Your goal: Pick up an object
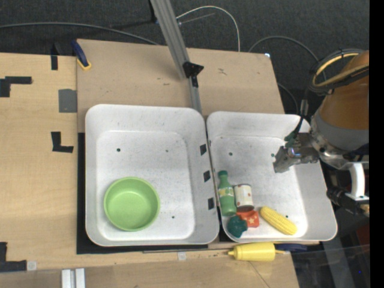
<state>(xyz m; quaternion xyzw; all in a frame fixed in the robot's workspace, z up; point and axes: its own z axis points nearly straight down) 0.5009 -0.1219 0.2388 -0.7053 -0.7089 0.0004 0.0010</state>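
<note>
left bin (96, 161): shallow, white; holds a green bowl (131, 203) in its near-left corner, upright, mouth up.
right bin (318, 221): shallow, white, touching the left bin along the centre seam; its objects are clustered at the near edge.
green bottle (225, 194): lies by the seam wall, long axis running near-to-far, cap end pointing to the far side.
small can (243, 195): white with a dark band, just right of the bottle, touching or nearly so.
red piece (251, 219): below the can, beside a dark green piece (237, 227) at the bottle's base.
corn cob (278, 219): yellow, long axis diagonal, one end toward the red piece, the other toward the bin's near-right corner.
yellow bottle (254, 252): on the bench, outside the right bin's near rim, lying left-right, nozzle pointing left.
gripper (283, 161): over the right bin's right-centre, well apart from the cluster; nothing seen between the fingers; open or closed cannot be told.
arm (342, 110): enters from the right, orange band visible.
</note>
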